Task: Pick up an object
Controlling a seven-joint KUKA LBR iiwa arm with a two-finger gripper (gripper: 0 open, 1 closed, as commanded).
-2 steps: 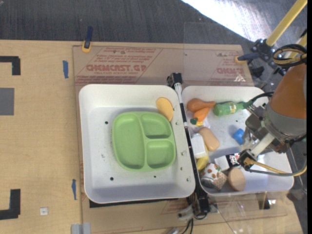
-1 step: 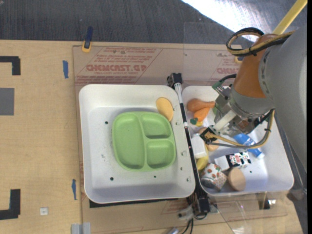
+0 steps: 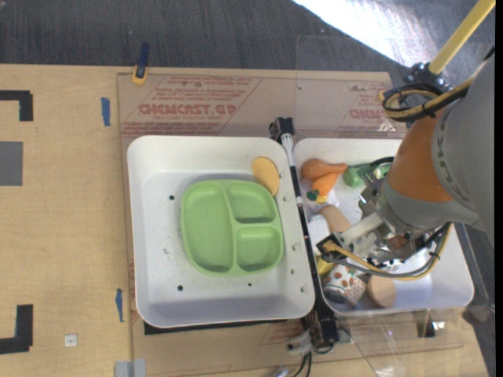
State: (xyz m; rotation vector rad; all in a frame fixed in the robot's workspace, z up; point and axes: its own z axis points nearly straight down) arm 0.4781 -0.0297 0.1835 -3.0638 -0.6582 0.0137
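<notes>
- Bench layout, left to right: cardboard-covered bench top (image 3: 63,234) with black and blue tape marks; left shallow white bin (image 3: 149,210); right shallow white bin (image 3: 452,285); grey arm with orange band (image 3: 424,163) coming in from 3 o'clock.
- Left bin: light green moulded plastic plate with three compartments (image 3: 232,228) lies flat at the centre. Judged stiff, light and smooth; low rim is the only edge to pinch, so a poor candidate for two fingers.
- Same bin, 1 o'clock of the plate: small yellow oval toy-food piece (image 3: 267,174), resting against the bin's right wall. Judged light and rigid, rounded so liable to slip; a grasp across the short axis would suit, but the wall crowds one side.
- Right bin, 11 o'clock area: orange pear-shaped plastic piece (image 3: 322,169) with a green item (image 3: 355,175) just beside it, partly hidden by the arm.
- Right bin, left side: tan cylindrical piece (image 3: 338,218), looks hard and smooth; take hold across its width.
- Right bin, 6 o'clock: speckled rounded object (image 3: 344,283) touching a tan rounded piece with a flat end (image 3: 383,292). Both judged light and stiff; close packing leaves little finger room between them.
- Gripper (image 3: 369,246) sits low over the middle of the right bin, amid yellow and black cabling. Cannot tell how it is set, nor whether anything is in it.
- Candidate task objects are thus mostly in the right bin, around and below the gripper.
</notes>
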